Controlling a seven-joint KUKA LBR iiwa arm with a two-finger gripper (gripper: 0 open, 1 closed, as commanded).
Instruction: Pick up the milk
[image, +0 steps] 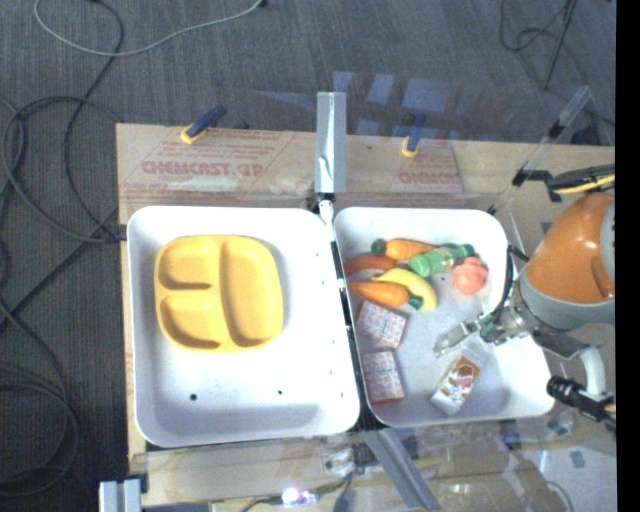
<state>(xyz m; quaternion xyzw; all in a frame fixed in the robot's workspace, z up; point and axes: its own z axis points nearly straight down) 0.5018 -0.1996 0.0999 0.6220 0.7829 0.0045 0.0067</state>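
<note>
The milk (457, 384) is a small white carton with a red and brown print. It lies tilted on the floor of the right bin (520, 400), near the front right corner. My gripper (460, 338) hangs just above and behind the carton's upper end, reaching in from the right. It is open, with nothing between its fingers. The carton lies apart from the other items.
At the back of the right bin lie carrots (385, 293), a banana (415, 285), a green bottle (437, 261) and a pink piece (470, 276). Two patterned packets (381, 324) (383, 375) lie left of the milk. A yellow divided tray (220, 291) sits in the left bin (240, 400).
</note>
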